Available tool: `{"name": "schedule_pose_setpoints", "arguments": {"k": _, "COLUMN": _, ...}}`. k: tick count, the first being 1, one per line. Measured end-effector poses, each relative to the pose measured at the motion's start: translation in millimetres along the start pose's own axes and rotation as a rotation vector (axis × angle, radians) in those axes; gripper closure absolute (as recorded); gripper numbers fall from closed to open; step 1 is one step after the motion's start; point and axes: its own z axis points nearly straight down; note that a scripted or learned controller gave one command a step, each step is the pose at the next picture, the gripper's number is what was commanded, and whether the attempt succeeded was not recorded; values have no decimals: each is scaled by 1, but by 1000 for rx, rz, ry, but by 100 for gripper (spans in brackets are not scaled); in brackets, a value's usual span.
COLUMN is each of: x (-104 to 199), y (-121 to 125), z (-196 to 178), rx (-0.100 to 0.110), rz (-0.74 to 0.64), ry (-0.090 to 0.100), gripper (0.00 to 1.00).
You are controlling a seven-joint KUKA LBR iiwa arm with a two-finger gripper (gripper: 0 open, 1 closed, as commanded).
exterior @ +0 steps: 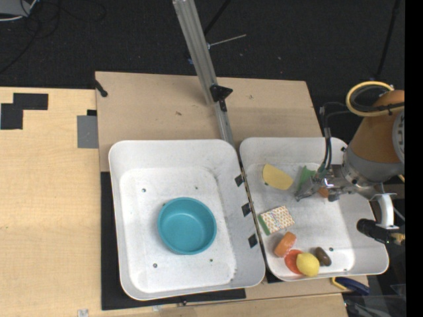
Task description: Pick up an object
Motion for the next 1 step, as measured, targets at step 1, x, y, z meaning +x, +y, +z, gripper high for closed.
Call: {"name": "schedule_pose_setpoints", "arguments": {"k": 1, "x": 1, "y": 0, "z": 28, "rx": -2, "rz": -1, "ry": -1, "gripper": 0}}
